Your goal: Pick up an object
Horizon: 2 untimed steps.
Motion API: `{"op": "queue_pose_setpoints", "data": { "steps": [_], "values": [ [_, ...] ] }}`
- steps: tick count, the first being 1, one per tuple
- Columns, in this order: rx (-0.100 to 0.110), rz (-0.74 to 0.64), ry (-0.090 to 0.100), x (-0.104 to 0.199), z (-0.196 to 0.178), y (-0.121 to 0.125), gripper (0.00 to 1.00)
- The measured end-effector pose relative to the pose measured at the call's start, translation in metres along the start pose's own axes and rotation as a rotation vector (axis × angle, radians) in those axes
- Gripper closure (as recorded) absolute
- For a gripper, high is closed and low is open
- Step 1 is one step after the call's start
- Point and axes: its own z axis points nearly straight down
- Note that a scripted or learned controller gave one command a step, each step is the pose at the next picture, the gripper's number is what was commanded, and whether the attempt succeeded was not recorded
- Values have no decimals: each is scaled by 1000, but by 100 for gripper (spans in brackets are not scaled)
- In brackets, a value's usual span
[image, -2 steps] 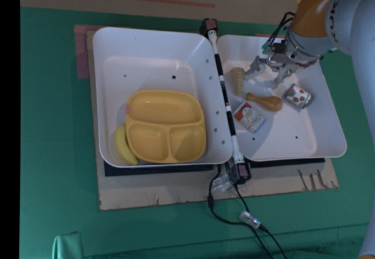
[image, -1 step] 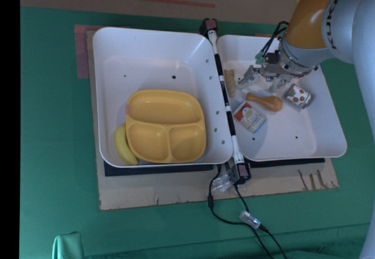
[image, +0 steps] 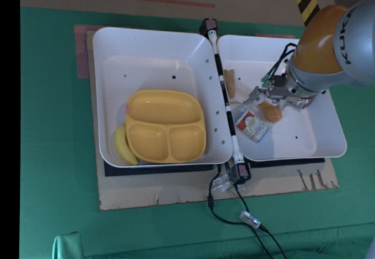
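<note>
In the right bin (image: 316, 140), my gripper (image: 274, 98) hangs low over the left half, on the grey arm with the orange band (image: 319, 47). A small orange-brown rounded object (image: 271, 113) lies right under the gripper's front edge, touching or nearly touching it. A small white packet with red and blue print (image: 252, 126) lies just to its left on the bin floor. A tan elongated piece (image: 229, 82) rests against the bin's left wall.
The left bin (image: 117, 47) holds a yellow divided tray (image: 167, 126) with a banana (image: 123, 145) at its left edge. A black-and-white strip (image: 225, 99) runs between the bins. Cables (image: 234, 205) trail off the front onto the green mat.
</note>
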Motion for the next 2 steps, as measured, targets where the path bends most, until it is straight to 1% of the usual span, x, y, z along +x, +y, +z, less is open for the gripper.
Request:
{"op": "queue_pose_setpoints", "data": {
  "steps": [1,2],
  "values": [
    [-14,8,-5,-4,-15,3,100],
    [12,-2,3,6,-157,-1,100]
  ]
}}
